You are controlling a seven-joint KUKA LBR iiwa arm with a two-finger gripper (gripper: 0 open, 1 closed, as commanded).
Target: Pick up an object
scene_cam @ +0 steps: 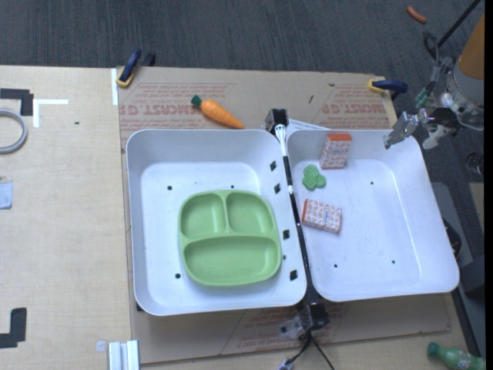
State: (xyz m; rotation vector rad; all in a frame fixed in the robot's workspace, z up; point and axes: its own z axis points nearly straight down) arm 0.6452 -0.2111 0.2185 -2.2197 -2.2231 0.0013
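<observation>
The right bin (416, 260) holds three small things in its left half. A reddish patterned box (336, 150) stands near the back wall. In front of it is a small green lumpy piece (313, 178), then a second patterned box (322, 216) lying flat. My gripper (409, 139) hangs at the bin's back right corner, well right of all three. Its fingers are spread open with nothing between them. The grey arm (467, 83) comes in from the upper right.
The left bin (146, 206) holds a green divided plate (229, 237). An orange toy carrot (218, 112) lies on the cardboard behind the bins. Blue-and-yellow clamps (129, 66) grip the cardboard's back corners. A green bottle (454, 354) lies at the bottom right.
</observation>
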